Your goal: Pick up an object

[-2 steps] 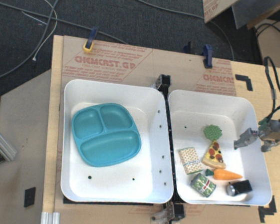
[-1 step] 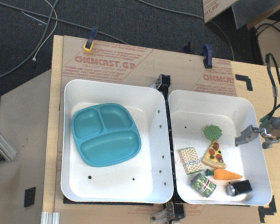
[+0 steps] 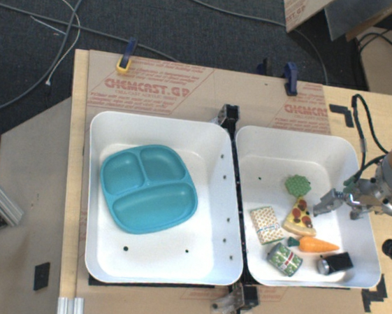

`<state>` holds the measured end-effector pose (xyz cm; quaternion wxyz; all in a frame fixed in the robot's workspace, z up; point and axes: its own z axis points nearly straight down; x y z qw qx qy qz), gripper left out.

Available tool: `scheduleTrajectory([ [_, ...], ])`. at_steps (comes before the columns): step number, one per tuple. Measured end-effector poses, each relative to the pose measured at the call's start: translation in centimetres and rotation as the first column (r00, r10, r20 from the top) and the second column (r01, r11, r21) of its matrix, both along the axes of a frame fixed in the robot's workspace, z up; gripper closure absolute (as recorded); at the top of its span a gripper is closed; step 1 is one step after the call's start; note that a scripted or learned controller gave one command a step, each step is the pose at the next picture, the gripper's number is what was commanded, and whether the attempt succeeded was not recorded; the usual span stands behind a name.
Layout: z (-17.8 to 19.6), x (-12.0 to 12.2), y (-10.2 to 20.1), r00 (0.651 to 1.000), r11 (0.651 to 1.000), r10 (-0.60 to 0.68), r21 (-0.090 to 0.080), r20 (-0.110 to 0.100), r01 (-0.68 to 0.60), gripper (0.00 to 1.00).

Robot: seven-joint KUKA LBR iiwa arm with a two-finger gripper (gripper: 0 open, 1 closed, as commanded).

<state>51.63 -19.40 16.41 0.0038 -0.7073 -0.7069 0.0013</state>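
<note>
The gripper (image 3: 337, 201) hangs low over the right bin (image 3: 282, 143), just right of the pizza slice toy (image 3: 299, 217). Its fingers look parted, with nothing between them. Around the pizza slice lie a green broccoli-like piece (image 3: 297, 185) above it, an orange carrot (image 3: 319, 246) just below, a patterned cracker square (image 3: 266, 223) to its left, a small can (image 3: 284, 258) and a black cylinder (image 3: 334, 263) farther below. This looks like the approach step: next, the arm needs to centre over one piece, descend, and close.
</note>
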Motion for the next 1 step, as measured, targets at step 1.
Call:
scheduleTrajectory([
  [1,-4.23,-0.15,-0.5,1.0,1.0,0.0,-0.002,0.004,0.0,0.0],
])
